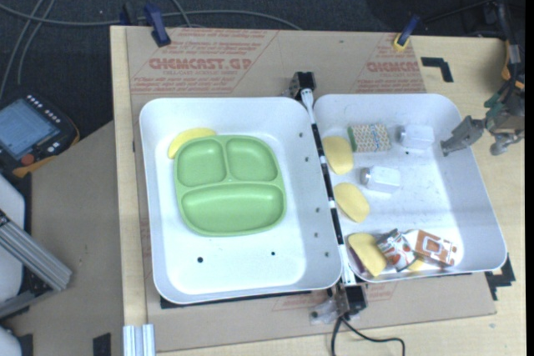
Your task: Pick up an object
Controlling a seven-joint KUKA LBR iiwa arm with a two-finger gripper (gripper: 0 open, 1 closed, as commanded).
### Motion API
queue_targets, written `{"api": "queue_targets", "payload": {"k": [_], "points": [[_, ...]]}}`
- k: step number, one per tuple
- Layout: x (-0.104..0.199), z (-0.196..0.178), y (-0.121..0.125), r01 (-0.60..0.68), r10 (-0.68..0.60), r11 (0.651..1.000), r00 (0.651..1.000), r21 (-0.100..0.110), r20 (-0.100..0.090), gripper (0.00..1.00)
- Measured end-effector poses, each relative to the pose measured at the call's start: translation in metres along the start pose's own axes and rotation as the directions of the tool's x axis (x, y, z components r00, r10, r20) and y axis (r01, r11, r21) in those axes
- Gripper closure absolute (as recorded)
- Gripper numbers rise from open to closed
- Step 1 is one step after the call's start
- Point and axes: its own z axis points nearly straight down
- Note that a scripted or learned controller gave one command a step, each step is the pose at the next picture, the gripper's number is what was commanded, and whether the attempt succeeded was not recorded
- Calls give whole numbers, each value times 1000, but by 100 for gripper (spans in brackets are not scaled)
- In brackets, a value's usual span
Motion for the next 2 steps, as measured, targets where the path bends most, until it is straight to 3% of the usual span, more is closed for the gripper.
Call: {"api": "queue_targets", "payload": {"k": [1,2], "points": [[11,94,-53,-1,1,1000,1000,1,-1,0],[78,179,-58,1,-1,1000,1000,0,-1,0]]}}
